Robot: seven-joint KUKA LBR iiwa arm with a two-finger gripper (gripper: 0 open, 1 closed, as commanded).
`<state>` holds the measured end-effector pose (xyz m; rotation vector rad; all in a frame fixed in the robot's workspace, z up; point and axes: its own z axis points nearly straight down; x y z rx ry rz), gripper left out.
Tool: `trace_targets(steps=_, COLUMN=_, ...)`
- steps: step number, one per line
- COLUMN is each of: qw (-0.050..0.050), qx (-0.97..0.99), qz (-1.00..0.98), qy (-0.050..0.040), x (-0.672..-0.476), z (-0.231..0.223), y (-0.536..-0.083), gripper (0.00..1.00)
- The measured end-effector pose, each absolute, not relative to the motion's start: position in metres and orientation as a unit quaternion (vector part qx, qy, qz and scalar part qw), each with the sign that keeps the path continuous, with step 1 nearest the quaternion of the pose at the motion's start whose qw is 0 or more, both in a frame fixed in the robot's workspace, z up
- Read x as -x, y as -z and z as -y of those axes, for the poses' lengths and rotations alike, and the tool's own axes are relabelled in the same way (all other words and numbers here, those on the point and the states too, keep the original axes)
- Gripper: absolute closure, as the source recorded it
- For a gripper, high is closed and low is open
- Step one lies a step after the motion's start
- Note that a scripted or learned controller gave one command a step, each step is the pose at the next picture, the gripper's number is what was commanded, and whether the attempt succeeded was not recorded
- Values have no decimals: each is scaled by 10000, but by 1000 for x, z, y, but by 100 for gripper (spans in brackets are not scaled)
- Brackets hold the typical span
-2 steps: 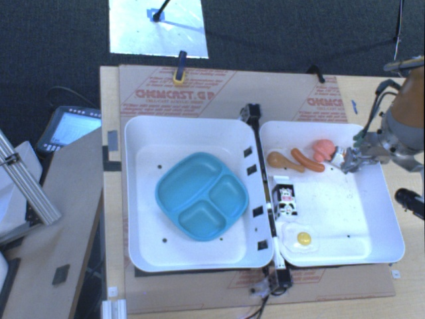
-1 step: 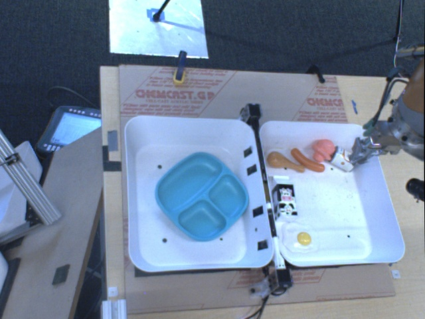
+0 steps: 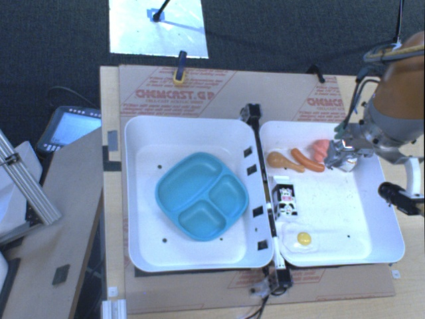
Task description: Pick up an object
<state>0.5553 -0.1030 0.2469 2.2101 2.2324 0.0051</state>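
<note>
Best to drop straight down and settle the gripper [image 3: 342, 157] squarely over one item before closing, avoiding a glancing grab at two. Cannot tell the pincer's state from here. Hovering low in the right bin [image 3: 388, 244], with the pink piece [image 3: 321, 148] and sausage [image 3: 307, 159] just beside it, toward the divider
</note>
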Motion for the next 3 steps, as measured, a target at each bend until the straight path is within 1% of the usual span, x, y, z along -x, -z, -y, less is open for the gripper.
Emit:
trace_targets(steps=1, qw=2, qx=-7033, qz=-7109, qy=-18, x=-559, z=48, y=-253, gripper=100)
trace_targets(steps=2, qw=-5, qx=-7032, qz=-7109, qy=-15, x=-551, z=-11, y=-253, gripper=100)
trace_targets(steps=3, qw=-10, qx=-7033, qz=-7109, qy=-8, x=-550, z=-72, y=-238, gripper=100)
